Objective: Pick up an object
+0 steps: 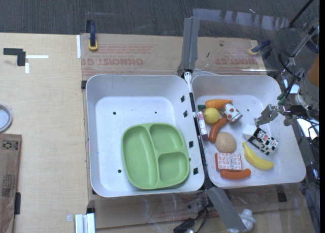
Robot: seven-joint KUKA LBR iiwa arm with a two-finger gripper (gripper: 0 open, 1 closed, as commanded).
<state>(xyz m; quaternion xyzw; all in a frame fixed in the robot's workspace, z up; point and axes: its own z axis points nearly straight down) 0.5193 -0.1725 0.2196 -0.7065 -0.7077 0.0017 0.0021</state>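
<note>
Before me sit two white bins (91, 125), the left holding a pale green plate (155, 155). In the right lie a yellow banana (257, 158), an orange carrot (218, 103) and a black-and-white spotted box (264, 141).

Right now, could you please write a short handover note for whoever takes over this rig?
Claw: over the right bin, above the black-and-white patterned box; nothing visibly held.
Right bin holds a banana, lemon, carrot, egg-shaped brown item and more toy food.
Left bin: a green divided plate.
Done: no pick yet.
Left: grasp and lift one object.
</note>
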